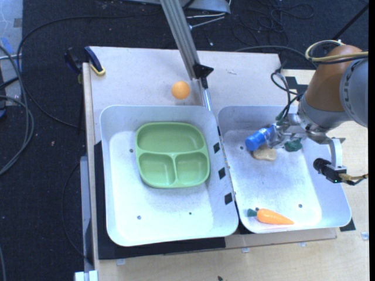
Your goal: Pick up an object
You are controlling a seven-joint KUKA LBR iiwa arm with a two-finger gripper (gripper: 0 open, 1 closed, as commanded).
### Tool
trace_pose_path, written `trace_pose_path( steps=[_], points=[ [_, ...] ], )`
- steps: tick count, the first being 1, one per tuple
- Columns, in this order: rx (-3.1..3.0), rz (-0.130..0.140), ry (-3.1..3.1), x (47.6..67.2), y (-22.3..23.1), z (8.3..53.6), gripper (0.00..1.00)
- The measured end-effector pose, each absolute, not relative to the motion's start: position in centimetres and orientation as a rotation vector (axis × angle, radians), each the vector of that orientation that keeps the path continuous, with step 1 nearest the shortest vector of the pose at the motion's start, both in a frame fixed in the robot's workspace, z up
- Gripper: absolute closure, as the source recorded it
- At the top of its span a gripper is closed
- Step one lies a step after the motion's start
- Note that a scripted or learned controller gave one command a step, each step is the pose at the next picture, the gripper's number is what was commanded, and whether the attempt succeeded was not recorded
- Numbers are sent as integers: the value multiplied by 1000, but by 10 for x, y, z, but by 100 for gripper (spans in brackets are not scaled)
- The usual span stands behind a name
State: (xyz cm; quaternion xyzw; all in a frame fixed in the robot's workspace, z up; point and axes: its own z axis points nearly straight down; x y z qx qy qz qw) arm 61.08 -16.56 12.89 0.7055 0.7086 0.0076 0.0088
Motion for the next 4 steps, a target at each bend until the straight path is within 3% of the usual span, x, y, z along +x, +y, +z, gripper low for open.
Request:
trace_pose_path(
  steps=[1,2,4],
  points=[
    [2213,6,2221,613,-158,190,100],
    [2216,4,2222,614,-158,209,100],
    [2216,0,2231,573,-54,214,100]
  ],
)
